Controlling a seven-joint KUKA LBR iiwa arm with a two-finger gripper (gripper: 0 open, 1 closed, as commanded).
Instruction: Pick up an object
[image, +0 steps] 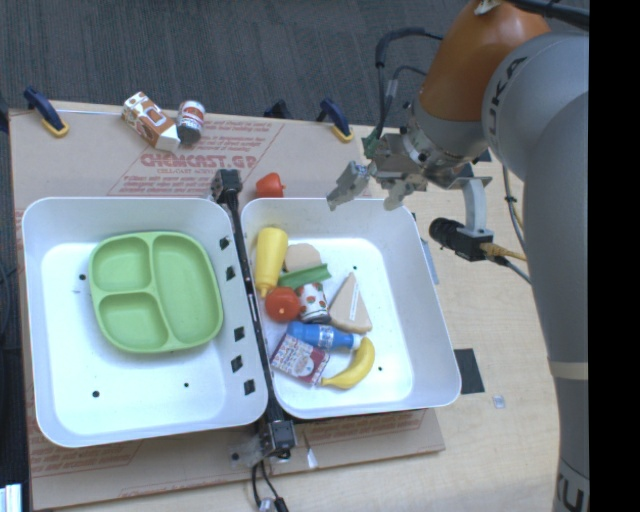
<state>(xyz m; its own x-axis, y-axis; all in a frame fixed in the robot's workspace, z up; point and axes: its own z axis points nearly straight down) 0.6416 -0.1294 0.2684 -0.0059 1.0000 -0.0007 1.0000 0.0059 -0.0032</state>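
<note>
From my feed, the readable writing is red print on the cardboard sheet (190, 150) under the bins; it looks like "CHEMCAST GP", with smaller lines below that I can't make out. At 11 o'clock on the sheet lie a small carton (146, 118) and a can (191, 118) with red-and-white labels, too small to read. A red packet (295, 357) in the right bin carries print I can't read either.

The gripper (369, 188) hangs over the far rim of the right bin (425, 300), at about 1 o'clock from the bin's middle. Its fingers are spread apart, with nothing between them.

The things to pick lie in a heap in the left half of that bin, at about 7 o'clock from the gripper and well apart from it. Nearest it is a yellow bottle (269, 255), with a tan bun (302, 257) and a green stick (305, 275) just beside it. Further along come a tomato (282, 303), a sandwich wedge (350, 305), a blue tube (322, 335) and a banana (354, 368) at the near end.

A small red piece (269, 185) sits on the sheet outside the bins, at 9 o'clock from the gripper.

The left bin (50, 330) holds a green divided plate (156, 291). Blue clamps (46, 110) pin the sheet to the table (490, 400).
</note>
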